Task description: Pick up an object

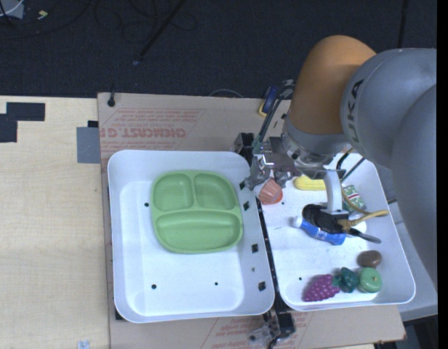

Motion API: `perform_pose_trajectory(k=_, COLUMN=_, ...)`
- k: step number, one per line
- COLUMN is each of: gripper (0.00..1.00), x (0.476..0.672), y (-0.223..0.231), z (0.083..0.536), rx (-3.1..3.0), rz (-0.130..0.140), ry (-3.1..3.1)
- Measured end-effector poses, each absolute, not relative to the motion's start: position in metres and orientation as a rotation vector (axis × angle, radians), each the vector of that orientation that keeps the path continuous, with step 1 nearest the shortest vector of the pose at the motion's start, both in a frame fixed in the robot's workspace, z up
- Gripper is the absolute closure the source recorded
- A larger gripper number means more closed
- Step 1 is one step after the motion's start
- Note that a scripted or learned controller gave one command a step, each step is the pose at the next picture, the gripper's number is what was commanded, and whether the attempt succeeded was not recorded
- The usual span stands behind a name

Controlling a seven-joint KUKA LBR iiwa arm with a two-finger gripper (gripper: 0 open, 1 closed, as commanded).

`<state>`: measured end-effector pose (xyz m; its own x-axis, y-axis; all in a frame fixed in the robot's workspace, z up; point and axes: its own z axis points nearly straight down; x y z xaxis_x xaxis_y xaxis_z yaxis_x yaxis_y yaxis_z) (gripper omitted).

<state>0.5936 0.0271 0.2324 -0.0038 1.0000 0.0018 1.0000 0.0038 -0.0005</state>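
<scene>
Grapes (320, 289) sit at the right bin's (398, 291) near edge beside green pieces (359, 279), and up at its far left corner the end effector (266, 174) hovers over a pink object (270, 190), grip state impossible to tell, green tray (196, 212) left.

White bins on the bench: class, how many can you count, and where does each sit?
2. The left bin holds a green divided plate; the right bin touches it side by side, under the arm, holding small items such as purple grapes.
</scene>
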Motion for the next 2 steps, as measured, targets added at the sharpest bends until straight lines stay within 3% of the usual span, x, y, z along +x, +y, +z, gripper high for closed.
perform_pose_trajectory(k=2, gripper=1.0, x=0.5933, y=0.0475, z=0.2198, rx=-2.218, rz=0.005, ry=-2.221)
